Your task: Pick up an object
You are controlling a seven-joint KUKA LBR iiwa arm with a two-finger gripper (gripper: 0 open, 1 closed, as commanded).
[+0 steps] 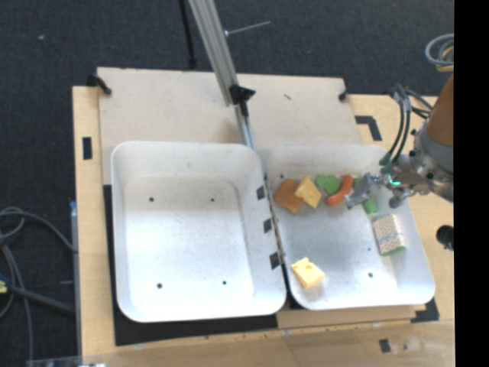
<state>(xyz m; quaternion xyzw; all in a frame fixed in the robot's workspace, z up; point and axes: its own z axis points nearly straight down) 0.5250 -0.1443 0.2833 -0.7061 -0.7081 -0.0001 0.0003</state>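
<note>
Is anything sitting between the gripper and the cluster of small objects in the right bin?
Nothing visible blocks it. The gripper is already low over the right bin, right beside the orange piece and a green piece, with no other item in between.

Left bin: floor open wall to wall, free passage anywhere inside. Right bin: upper strip crowded by a close row of brown piece, yellow block, green piece and orange piece, with the gripper just right of it. Speckled box guards the right wall, yellow cube sits low left; bare floor between them. Slanted metal post bars the back.
</note>
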